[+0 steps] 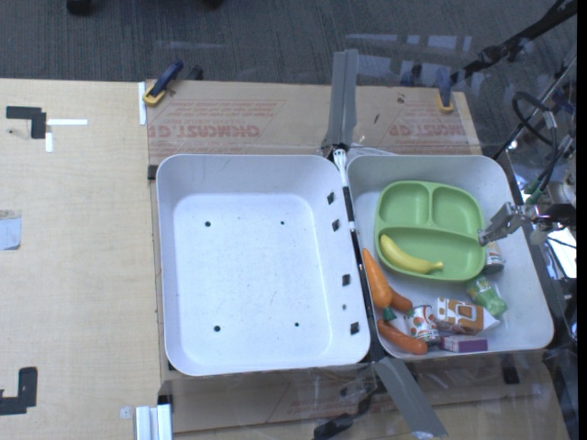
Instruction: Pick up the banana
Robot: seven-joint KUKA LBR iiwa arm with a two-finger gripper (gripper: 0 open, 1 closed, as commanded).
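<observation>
The gripper [501,226] is hanging at the right edge of the green plate [454,211], and whether its jaws are apart or together cannot be told from this slant. The banana [409,255] is lying in the plate's large front compartment, off to the jaws' left and slightly nearer the camera, touching nothing but the plate. The approach appears to be the step in hand; nothing is being held. The next move is calling for the jaws to travel left over the banana's middle, straddle its narrow width, then descend. Carrots [377,283] and small packets [456,316] are sitting below the plate.
</observation>
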